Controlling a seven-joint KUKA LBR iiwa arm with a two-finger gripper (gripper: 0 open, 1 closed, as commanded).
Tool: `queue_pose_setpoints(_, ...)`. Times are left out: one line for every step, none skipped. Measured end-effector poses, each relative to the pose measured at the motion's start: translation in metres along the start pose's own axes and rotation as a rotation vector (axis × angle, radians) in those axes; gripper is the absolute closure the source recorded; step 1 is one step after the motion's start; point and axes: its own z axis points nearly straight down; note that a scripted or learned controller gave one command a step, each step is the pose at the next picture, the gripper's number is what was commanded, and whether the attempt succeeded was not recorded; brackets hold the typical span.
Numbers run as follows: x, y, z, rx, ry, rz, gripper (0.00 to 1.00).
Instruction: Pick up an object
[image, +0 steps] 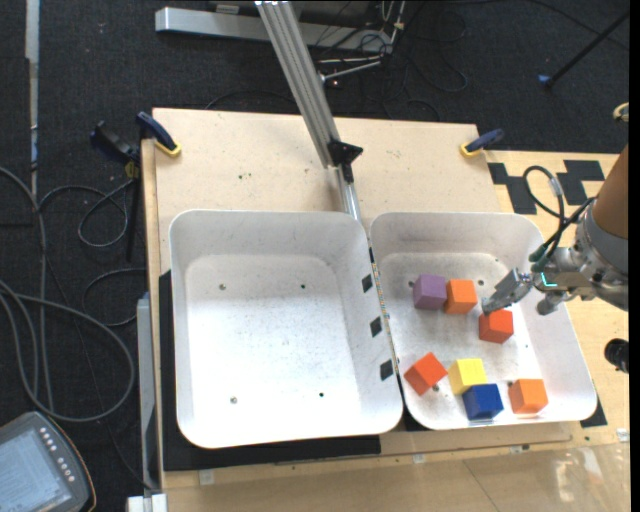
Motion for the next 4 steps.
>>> queue_pose_setpoints(0.001,0.003,0.063,0.007,0.002,0.002,0.00)
queue_pose_setpoints(0.007,0.005,0.126,0.007,0.002,0.001,0.00)
queue_pose_setpoints(0.007,0.005,0.173,0.001,0.000,0.001,0.00)
queue_pose_setpoints(0.007,0.006,0.161,-0.002,0.000,0.001,1.00)
